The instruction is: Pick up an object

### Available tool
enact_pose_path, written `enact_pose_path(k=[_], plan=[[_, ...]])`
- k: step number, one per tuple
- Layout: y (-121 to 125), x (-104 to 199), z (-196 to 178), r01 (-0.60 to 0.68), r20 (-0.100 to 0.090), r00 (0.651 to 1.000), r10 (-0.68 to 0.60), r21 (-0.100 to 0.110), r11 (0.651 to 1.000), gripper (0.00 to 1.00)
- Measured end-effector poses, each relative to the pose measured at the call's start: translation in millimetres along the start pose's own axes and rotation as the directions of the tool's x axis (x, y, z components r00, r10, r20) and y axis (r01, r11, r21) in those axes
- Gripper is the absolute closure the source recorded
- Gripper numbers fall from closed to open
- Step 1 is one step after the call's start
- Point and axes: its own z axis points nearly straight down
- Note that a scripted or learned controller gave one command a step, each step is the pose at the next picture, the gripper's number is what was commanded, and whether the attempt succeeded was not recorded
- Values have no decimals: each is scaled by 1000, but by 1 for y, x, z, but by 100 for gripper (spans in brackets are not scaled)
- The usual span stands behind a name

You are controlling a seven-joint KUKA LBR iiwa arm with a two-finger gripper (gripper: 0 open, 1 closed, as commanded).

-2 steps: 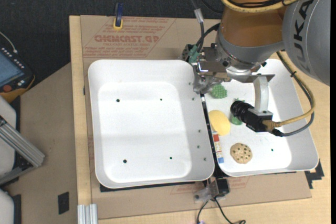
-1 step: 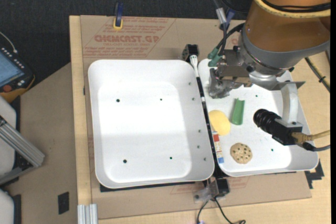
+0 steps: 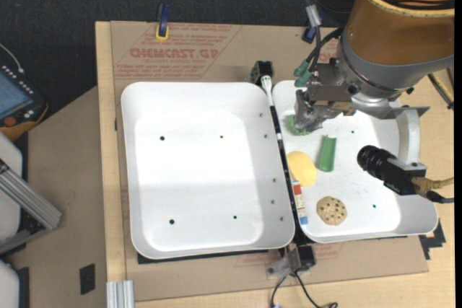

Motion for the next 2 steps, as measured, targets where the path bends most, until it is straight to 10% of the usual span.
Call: enact_pose_path(k=[1,2], plan=[[0,-74,-16,-6,2,1000,6,-2,1000,100],[8,-29,25,6,-1,1000,-6,10,1000,100]])
